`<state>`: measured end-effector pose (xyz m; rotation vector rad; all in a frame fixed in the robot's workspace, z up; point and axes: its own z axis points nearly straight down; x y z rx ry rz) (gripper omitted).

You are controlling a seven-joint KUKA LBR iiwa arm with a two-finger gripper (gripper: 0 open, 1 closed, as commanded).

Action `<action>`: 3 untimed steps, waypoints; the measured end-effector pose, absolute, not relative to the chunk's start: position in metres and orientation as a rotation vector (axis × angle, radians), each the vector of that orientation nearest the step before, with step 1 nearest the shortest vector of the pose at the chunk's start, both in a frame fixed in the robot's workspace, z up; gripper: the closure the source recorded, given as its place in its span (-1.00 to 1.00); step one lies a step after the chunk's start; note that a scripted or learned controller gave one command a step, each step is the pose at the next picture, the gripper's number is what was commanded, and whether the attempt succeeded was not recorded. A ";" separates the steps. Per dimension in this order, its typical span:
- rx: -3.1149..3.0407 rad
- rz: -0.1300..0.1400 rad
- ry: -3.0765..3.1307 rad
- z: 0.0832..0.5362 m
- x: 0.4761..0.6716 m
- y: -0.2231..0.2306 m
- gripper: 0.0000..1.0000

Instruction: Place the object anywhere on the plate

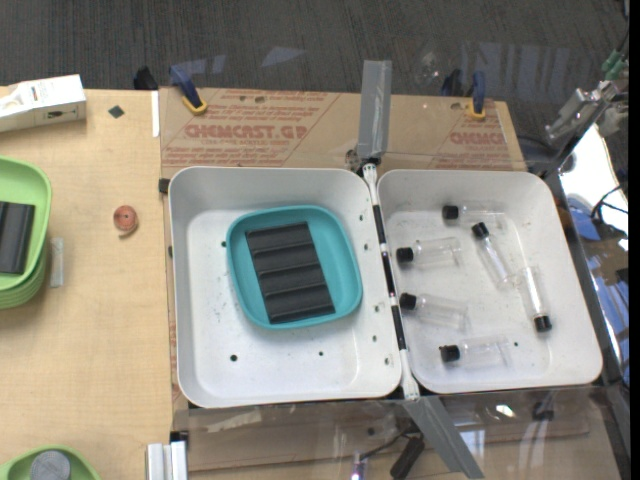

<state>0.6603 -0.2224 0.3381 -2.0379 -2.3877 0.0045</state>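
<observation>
Vials (pixel 432 256), clear with black caps, lie scattered at mixed angles in the right bin (pixel 560 363). We cannot tell the gripper's state. We judge that the arm, entering from the right, meets them first. The teal plate (pixel 240 263) sits beyond in the left bin (pixel 200 363), its dark ribbed insert (pixel 290 273) offering broad room.

Bench (pixel 90 368) bearing two white bins (pixel 200 368)
</observation>
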 end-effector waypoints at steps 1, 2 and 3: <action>-2.138 0.005 -2.298 0.337 0.660 -0.223 -1.00; -2.207 0.006 -2.231 0.342 0.660 -0.223 -1.00; -2.285 0.008 -2.150 0.347 0.660 -0.223 -1.00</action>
